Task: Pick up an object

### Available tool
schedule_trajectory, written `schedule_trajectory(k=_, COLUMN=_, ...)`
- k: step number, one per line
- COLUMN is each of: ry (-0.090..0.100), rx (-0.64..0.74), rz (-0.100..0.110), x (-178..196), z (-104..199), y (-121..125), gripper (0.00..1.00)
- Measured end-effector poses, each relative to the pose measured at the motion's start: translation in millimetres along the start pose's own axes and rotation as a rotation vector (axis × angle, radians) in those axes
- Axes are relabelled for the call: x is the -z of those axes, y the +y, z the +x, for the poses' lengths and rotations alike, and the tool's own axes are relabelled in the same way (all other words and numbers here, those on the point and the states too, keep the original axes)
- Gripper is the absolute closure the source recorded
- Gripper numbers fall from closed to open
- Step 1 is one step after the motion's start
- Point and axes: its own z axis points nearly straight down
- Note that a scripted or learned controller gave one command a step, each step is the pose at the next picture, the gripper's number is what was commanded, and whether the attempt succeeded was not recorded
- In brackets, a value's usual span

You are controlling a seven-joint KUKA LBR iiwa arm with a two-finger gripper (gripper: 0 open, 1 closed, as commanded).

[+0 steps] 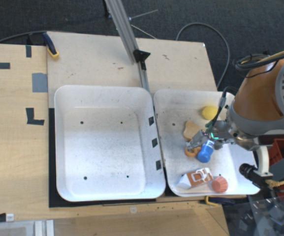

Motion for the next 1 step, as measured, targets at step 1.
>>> schedule_trajectory(k=1, ry=0.000, rx=0.001, rz=-0.005, x=1.9, z=0.1, y=1.0, gripper=0.00)
